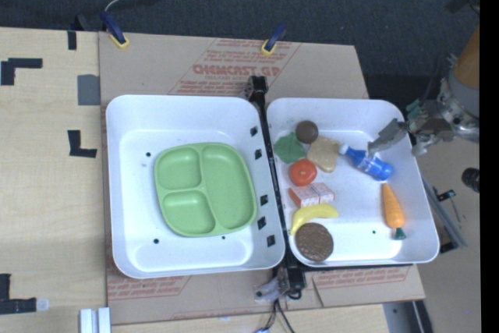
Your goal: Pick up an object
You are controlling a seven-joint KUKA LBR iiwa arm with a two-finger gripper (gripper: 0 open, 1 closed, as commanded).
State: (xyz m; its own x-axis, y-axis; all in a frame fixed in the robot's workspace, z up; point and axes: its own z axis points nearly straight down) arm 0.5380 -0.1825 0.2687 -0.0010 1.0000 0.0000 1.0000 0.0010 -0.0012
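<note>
- The left bin [125, 168] is a shallow white plastic tray with rounded corners. In it lies a smooth green plate [206, 188] with three compartments.
- The right bin [355, 109] has the same shape and holds many small toy foods.
- A blue bottle [369, 164] lies on its side in the upper right part of the right bin, its white neck pointing to the left.
- The claw [390, 136] is at the right rim of this bin, just beside the blue bottle. One grey finger slants down toward the bottle; if the fingers are apart or together, I cannot tell.
- An orange carrot [392, 206], long and pointed, lies below the bottle, near the right wall.
- A round dark brown ball [307, 131] is near the top, with a green leaf-shaped piece [287, 148] to its left and a beige piece [325, 154] below it.
- A shiny red tomato [303, 171] sits above a pink and white block [312, 194].
- A curved yellow banana [313, 215] touches a flat brown disc [314, 242] with a rough surface.
- Brown cardboard [234, 70] with red print covers the worktop under both bins.
</note>
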